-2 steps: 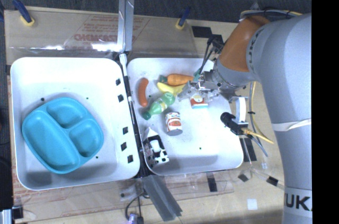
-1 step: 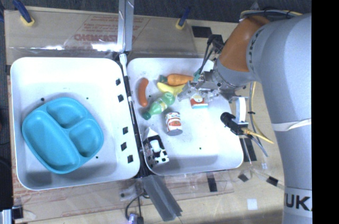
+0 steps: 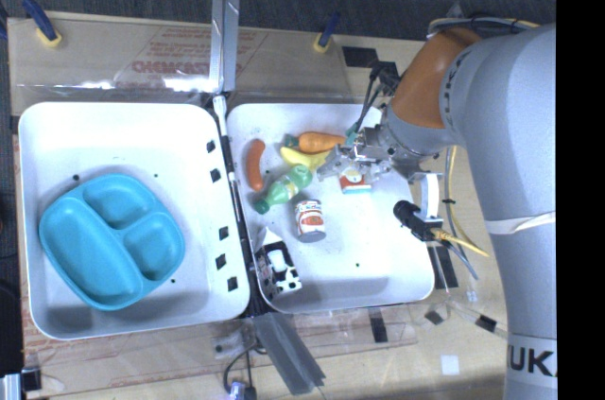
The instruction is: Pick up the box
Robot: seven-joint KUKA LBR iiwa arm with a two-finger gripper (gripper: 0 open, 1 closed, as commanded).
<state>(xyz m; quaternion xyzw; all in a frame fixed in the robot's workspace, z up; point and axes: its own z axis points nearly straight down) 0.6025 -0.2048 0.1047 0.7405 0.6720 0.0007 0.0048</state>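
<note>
**Tool sitting over the box in the right bin**

We are seeing the grey arm point(image 3: 501, 152) reaching in from the right, and its tool point(image 3: 364, 157) is hanging low over the right bin point(image 3: 397, 275). The small red and white box point(image 3: 355, 184) is lying directly under the tool, on the white floor of that bin. The tool is covering the upper part of the box, and we cannot tell if it is clamping the box or not.

Just to the left of the tool an orange carrot point(image 3: 320, 142) is lying, and below the carrot a yellow piece point(image 3: 304, 156) is resting. Further left of the tool, a green bottle point(image 3: 282, 190) is lying tilted, and a red sausage point(image 3: 255, 164) is standing beside it, close to the bin's left wall. Below and left of the tool, a small can point(image 3: 309, 219) with a red label is standing upright. Far below and left, in the bin's corner, a black and white object point(image 3: 278, 268) is lying.

Well apart to the left of the tool, the left bin point(image 3: 57, 129) is holding a blue divided plate point(image 3: 109, 240). Both bins are sitting on the counter point(image 3: 123, 48).
</note>
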